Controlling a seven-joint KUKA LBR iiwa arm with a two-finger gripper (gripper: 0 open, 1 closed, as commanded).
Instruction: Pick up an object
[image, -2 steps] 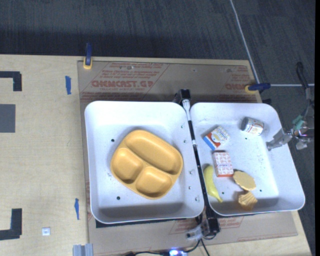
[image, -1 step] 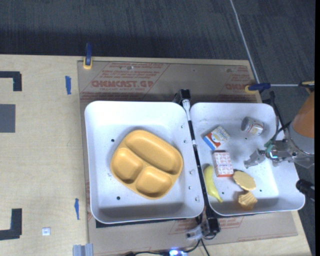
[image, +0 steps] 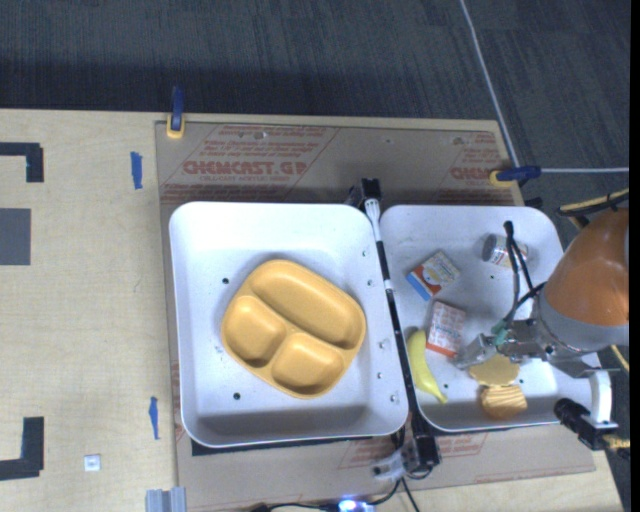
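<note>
Hand (image: 492, 345) hovered low in right bin (image: 540, 232), just above pale round biscuit-like piece (image: 494, 371); grip state could not be told. Piece judged light, stiff, crumbly: pinch across edges. Banana (image: 424, 366) nearby, softer.

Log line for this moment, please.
arm: over right bin | gripper: low, by cracker | grasp: unclear | tray: left bin
</note>
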